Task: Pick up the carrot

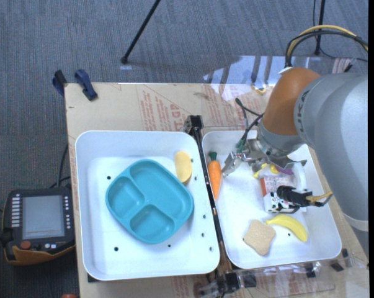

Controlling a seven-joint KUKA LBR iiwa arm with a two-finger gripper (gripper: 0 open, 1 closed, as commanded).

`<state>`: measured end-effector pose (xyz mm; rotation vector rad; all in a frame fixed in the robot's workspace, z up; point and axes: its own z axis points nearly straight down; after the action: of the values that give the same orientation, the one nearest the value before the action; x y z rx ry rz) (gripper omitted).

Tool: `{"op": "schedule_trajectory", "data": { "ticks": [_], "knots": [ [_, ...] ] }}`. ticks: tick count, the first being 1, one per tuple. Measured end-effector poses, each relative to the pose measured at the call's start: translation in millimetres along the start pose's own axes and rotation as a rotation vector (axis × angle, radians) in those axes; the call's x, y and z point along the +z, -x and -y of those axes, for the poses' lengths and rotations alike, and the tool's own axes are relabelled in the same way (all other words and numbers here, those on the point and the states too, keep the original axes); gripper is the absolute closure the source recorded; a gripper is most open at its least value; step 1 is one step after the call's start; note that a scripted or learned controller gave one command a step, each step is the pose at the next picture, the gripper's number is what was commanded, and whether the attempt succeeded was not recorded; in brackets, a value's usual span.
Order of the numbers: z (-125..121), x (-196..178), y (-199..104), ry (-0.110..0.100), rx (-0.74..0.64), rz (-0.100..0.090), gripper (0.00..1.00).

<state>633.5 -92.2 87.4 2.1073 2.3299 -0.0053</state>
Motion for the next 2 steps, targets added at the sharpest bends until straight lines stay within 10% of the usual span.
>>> {"op": "schedule_trajectory", "data": {
  "ticks": [2],
  "knots": [
    [0.1, 0.5, -2.0, -0.002, 0.565, -0.003, 0.0]
  ]
}}
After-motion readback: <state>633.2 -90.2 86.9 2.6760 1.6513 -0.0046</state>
